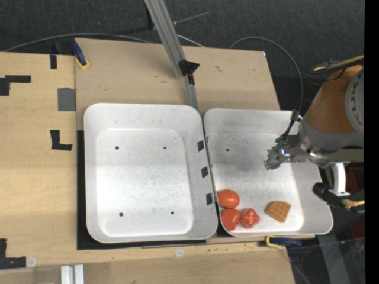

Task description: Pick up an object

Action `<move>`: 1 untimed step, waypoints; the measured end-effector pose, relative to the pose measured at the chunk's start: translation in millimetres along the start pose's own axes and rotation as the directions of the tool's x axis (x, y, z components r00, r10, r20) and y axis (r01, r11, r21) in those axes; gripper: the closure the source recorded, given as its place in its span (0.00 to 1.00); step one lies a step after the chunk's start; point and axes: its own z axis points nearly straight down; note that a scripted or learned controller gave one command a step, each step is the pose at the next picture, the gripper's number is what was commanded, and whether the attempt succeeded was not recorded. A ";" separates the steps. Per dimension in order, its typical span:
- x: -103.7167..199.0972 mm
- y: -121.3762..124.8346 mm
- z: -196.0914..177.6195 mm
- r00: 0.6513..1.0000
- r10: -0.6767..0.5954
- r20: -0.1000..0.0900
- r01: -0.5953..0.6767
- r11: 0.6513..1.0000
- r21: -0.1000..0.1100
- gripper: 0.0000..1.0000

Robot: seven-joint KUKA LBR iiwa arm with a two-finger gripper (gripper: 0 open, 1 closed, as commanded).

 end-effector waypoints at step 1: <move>3.6 -8.2 -50.9 1.000 -0.001 -0.001 0.001 1.000 0.000 1.00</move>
